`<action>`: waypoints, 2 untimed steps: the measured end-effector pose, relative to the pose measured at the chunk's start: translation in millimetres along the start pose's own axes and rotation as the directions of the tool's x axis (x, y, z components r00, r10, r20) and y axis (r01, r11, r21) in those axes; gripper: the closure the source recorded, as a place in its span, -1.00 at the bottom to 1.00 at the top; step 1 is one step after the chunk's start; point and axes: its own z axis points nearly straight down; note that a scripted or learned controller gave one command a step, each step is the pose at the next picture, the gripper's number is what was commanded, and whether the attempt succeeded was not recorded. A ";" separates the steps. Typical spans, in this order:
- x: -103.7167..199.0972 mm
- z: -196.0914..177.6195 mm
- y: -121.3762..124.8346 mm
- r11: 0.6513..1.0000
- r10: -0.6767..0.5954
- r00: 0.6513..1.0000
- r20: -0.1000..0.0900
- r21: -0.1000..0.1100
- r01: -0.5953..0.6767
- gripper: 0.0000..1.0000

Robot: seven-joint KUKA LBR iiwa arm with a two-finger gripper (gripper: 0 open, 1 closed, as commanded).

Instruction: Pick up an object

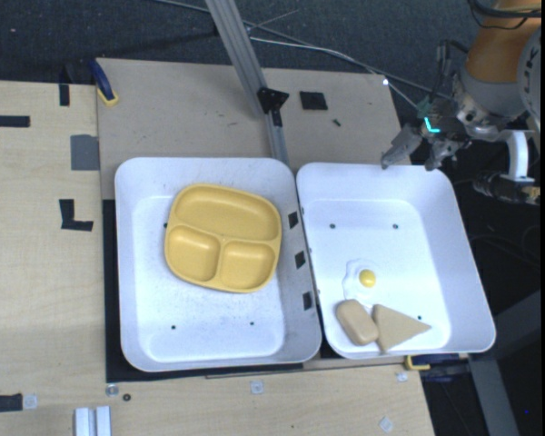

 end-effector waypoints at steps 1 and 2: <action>0.0 -1.2 0.6 1.000 0.000 1.000 0.001 -0.003 0.000 -1.00; 3.4 44.7 6.2 1.000 -0.001 1.000 0.001 0.001 0.001 -1.00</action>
